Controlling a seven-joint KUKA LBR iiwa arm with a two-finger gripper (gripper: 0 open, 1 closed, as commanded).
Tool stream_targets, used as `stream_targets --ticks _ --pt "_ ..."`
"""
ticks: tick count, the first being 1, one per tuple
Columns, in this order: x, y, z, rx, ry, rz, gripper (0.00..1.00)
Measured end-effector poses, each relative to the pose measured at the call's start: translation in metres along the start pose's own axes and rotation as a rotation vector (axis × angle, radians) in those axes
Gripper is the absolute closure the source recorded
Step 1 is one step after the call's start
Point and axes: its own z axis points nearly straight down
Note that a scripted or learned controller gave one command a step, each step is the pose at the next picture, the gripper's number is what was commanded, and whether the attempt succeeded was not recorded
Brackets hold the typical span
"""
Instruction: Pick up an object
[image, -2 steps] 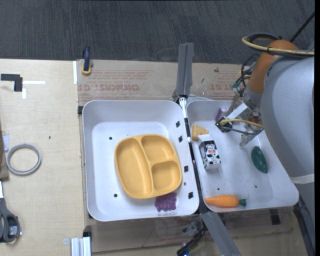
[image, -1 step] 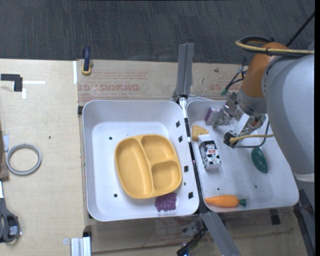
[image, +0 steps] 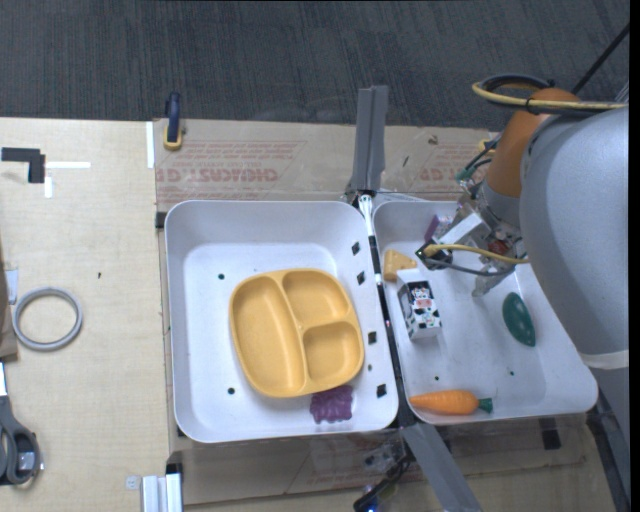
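Pincer (image: 478, 252) mine, low over back of right bin (image: 540, 395), cables looped round it; finger state unclear, cannot tell. Yellow wedge (image: 398, 263) just left of pincer, against bin's left wall. Black-and-white carton (image: 421, 309) near, toward bin middle. Green oval piece (image: 519, 319) by my arm, right side. Carrot (image: 447, 403) at front edge, well apart. Left bin (image: 200, 400): yellow divided plate (image: 295, 332), purple grapes (image: 332, 404) touching its front rim. Tape roll (image: 44, 318) on bench, far left.
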Motion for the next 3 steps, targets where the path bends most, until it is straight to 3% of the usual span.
stream_targets --ticks 1,3 --pt "0.0035 0.0081 -0.0006 0.006 -0.007 0.211 0.0" --pt "0.0036 0.008 -0.0006 0.006 -0.007 0.211 0.0"
